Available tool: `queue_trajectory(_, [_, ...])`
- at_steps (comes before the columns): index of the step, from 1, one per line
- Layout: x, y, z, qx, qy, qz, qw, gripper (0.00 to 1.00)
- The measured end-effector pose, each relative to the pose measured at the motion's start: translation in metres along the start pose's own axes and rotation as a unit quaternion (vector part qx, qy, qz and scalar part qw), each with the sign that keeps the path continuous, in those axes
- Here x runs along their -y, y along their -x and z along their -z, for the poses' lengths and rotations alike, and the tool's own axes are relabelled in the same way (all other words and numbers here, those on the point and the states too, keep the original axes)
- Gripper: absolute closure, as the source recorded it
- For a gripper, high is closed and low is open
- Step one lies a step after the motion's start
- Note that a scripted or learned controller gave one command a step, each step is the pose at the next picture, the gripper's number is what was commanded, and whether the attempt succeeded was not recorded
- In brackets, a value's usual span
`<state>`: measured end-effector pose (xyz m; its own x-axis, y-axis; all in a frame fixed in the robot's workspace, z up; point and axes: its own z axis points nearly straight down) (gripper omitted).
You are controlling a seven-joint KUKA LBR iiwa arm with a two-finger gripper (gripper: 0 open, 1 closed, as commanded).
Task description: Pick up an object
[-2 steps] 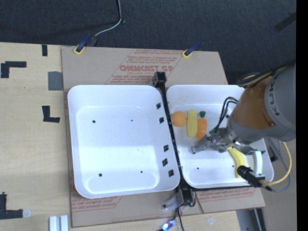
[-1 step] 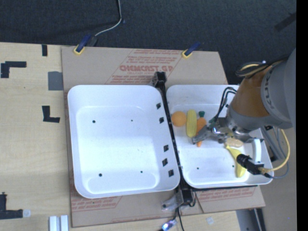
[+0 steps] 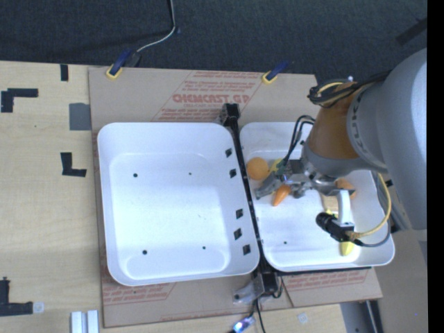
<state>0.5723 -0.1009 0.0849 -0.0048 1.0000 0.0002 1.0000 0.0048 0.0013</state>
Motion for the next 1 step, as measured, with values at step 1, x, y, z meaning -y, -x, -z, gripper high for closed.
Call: queue_trajectory(1, [-0.0883, 0.0000, -0.0009, 0.001, 0.001, -0.001, 1.0000, 0.00])
